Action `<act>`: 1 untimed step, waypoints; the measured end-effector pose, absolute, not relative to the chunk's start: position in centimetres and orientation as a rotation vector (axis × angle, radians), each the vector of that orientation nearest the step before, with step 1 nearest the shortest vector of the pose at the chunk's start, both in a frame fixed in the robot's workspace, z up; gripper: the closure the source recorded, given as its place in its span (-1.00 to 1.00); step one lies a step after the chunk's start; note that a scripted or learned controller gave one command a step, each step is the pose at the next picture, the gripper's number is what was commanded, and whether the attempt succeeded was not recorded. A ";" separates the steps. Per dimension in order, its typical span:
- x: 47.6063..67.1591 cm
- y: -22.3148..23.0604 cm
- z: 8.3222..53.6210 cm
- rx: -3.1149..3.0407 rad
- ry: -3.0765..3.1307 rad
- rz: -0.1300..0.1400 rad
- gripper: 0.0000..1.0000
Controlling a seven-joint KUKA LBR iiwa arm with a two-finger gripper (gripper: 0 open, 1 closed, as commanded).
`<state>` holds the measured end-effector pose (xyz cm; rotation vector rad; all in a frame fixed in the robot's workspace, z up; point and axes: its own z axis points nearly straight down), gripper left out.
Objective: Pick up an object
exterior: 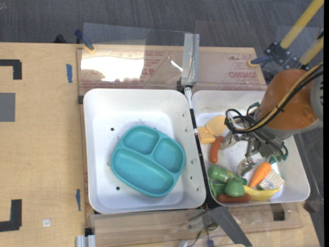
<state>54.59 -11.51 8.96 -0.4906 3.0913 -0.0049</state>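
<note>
The right bin [300,176] holds several toy foods. Among them are a yellow cheese wedge [215,124], an orange-red sausage [214,150], green peppers [226,180], a carrot [259,173] and a banana [262,192]. My gripper [236,153] hangs low over the middle of this bin, between the sausage and the carrot. It is open, with one fingertip [225,142] near the sausage's upper end and the other fingertip [245,164] just left of the carrot. Nothing sits between the fingers.
The left bin [97,112] holds a teal divided plate [149,160]. A red piece [234,198] lies under the peppers at the right bin's front edge, and a small patterned packet [273,180] lies beside the carrot. A clear panel [190,60] stands behind the bins.
</note>
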 end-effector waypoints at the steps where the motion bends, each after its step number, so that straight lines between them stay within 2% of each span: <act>1: 61.4 -11.3 10.8 -0.312 3.115 0.000 -1.00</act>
